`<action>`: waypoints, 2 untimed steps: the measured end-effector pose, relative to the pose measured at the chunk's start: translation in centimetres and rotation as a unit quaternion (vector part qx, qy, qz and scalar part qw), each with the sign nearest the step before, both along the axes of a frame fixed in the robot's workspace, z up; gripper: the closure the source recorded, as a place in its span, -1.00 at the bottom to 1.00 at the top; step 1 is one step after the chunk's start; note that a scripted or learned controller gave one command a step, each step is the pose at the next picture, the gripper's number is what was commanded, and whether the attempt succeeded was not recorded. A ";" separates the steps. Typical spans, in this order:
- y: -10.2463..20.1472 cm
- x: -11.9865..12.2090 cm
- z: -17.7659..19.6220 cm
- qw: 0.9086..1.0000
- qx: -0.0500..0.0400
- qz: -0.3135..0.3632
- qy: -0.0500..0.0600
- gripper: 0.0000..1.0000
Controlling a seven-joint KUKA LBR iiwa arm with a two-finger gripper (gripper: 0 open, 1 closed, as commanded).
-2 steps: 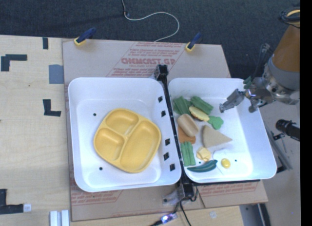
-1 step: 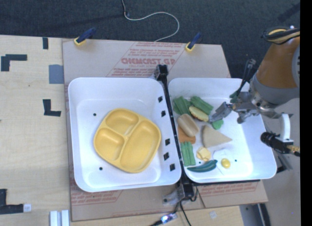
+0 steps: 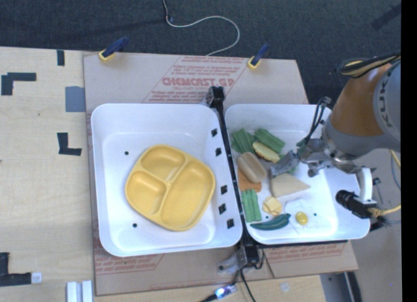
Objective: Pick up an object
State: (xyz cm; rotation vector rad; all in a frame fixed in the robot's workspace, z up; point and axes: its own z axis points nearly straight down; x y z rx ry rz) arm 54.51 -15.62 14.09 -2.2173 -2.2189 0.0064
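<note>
The robot's fingers (image 3: 291,161) hang over the right bin (image 3: 326,115), how far apart I cannot tell, with a pale cheese wedge (image 3: 290,185) just below them, long axis pointing right.

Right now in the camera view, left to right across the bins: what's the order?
Left bin → yellow divided plate → divider between the bins → tan bread-like piece → pale wedge → claw → arm.
</note>
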 end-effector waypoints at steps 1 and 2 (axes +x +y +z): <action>0.1 0.0 -5.3 1.000 0.000 0.000 -0.002 -1.00; 0.0 0.4 -3.6 1.000 -0.002 0.000 -0.009 1.00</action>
